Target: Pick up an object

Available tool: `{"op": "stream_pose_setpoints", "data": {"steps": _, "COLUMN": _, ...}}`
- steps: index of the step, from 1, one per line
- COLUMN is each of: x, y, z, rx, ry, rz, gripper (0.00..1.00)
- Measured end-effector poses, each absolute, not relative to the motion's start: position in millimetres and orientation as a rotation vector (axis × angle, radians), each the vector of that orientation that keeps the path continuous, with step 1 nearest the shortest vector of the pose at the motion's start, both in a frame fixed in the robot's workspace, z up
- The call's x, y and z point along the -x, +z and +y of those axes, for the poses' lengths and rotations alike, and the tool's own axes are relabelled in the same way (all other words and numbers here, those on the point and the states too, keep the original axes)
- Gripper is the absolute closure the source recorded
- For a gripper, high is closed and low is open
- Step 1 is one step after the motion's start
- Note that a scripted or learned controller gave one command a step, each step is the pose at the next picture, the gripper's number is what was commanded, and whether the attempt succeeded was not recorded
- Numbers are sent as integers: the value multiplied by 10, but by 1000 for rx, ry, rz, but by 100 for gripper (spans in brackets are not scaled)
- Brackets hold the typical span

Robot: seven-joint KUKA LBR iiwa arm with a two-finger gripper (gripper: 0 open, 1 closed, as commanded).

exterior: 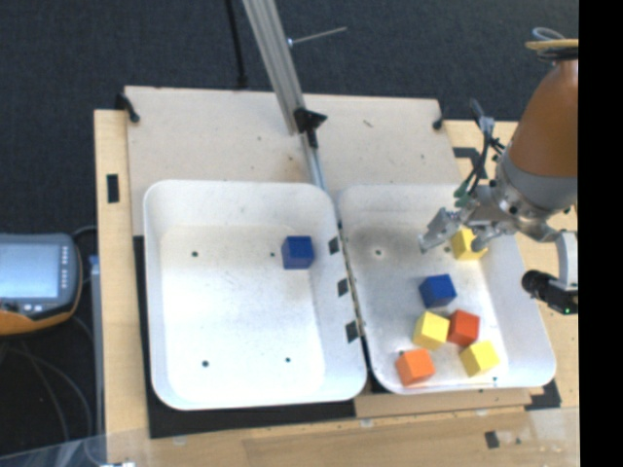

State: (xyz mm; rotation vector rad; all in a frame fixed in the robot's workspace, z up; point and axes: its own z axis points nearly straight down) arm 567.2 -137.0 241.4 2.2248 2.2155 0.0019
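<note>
The arm looks to be right at the grasp step of the pick. Its jaws (465, 230) sit low over the upper part of the right bin (389, 212), right at a yellow cube (467, 244). One grey finger (438, 230) sticks out toward the divider between the bins, and the cube sits just on the wrist side of it, partly tucked under the gripper body. Whether the cube is really pinched between the two fingers, or only resting beside that one finger, can't be told from this angle (the second finger is lost against the wrist), so how wide the jaws stand is a cannot-tell too.

Taking the yellow cube as the landmark: a blue cube (438, 290) lies just below it toward the bin's front, clearly apart from it. Further toward the front is a tight cluster: another yellow cube (431, 330) touching a red cube (464, 326), then an orange cube (416, 366) and a third yellow one (479, 358) nearest the front rim. Way across the divider, a second blue cube (298, 252) sits alone in the left bin (175, 212).

As for the next move, the judgement would be: close firmly on the cube if that isn't done, then lift straight up, slowly enough to see if the cube comes along. The cube is small and smooth-sided, so an off-centre pinch could let it twist or pop out. Nothing crowds it, which helps.
</note>
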Motion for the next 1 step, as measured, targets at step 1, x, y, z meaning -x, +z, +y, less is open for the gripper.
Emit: {"op": "stream_pose_setpoints", "data": {"steps": 1, "x": -5569, "y": 2062, "z": -1373, "rx": -2223, "ry": -4, "rz": 2221, "gripper": 0}}
